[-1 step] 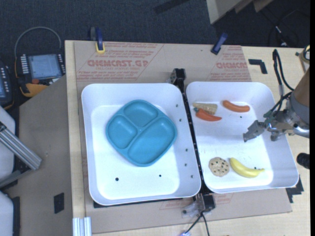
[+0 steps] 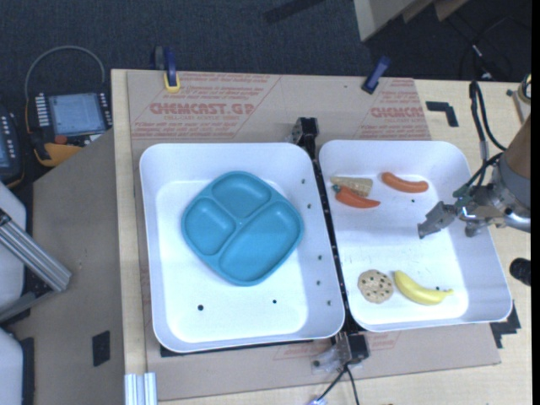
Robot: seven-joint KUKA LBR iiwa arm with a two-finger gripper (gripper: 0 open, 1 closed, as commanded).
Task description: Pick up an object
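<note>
Two shallow white bins are seated side by side on the worktop (image 2: 253, 112), which is covered by a printed cardboard sheet. The left bin (image 2: 169, 310) carries a blue divided plate (image 2: 242, 226) with three compartments, placed slightly above the bin's centre.

The right bin (image 2: 405, 306) carries five objects. A wedge-shaped beige item (image 2: 353, 183) is located near the upper left corner, with an orange carrot (image 2: 357, 197) just below it and apparently touching it. A reddish-orange sausage (image 2: 405, 182) is positioned to the right of these two, apart from them. A round cookie (image 2: 375, 286) is located in the lower part of the bin, and a yellow banana (image 2: 419, 288) lies just beside it on the right.

The arm is extended in from the right edge, and the gripper (image 2: 440, 220) is positioned over the bare middle of the right bin, between the sausage above and the banana below, and apart from both. Two finger tips are seen pointing left and downward. Nothing is seen between them. Whether the fingers are spread or closed cannot be told from this view.

Two clamps, one with a yellow tip (image 2: 171, 78) and one blue (image 2: 375, 74), are fitted along the far edge of the cardboard.
</note>
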